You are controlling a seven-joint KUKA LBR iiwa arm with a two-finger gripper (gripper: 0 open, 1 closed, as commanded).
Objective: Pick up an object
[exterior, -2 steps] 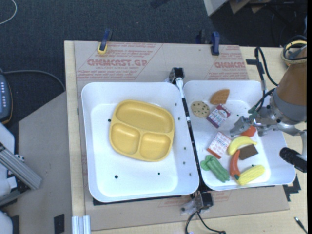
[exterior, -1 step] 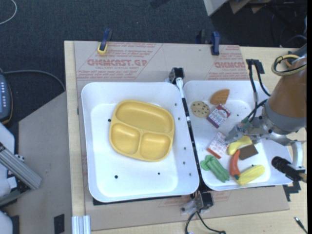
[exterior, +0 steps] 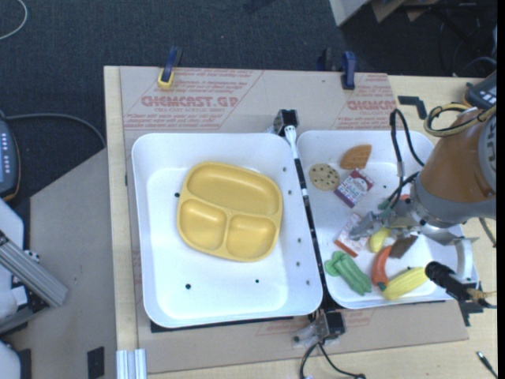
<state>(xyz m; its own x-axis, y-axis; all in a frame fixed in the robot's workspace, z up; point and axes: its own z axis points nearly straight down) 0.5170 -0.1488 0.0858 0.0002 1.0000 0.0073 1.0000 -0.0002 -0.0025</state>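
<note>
Roughly eight small toy foods lay in the right bin (exterior: 410, 150): a cookie (exterior: 323, 176), bread piece (exterior: 357, 156), red packet (exterior: 353, 187), green pods (exterior: 348, 269), corn (exterior: 404, 282), carrot (exterior: 380, 264). One yellow divided plate (exterior: 229, 211) sat in the left bin (exterior: 150, 212). The arm (exterior: 454, 176) overhung the right bin's pile, the gripper (exterior: 379, 226) low among it; whether it pinched anything I could not tell.

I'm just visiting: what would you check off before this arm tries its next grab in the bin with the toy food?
1. Arm over the right bin: ok.
2. Gripper low among the items: ok.
3. Something held between its fingers: cannot tell; the wrist hides them.
4. Items within reach, such as banana, carrot, green beans: ok.
5. Items crowded near the gripper, so a clean single grab: not ok.
6. Yellow tray in the left bin, out of the way: ok.
</note>
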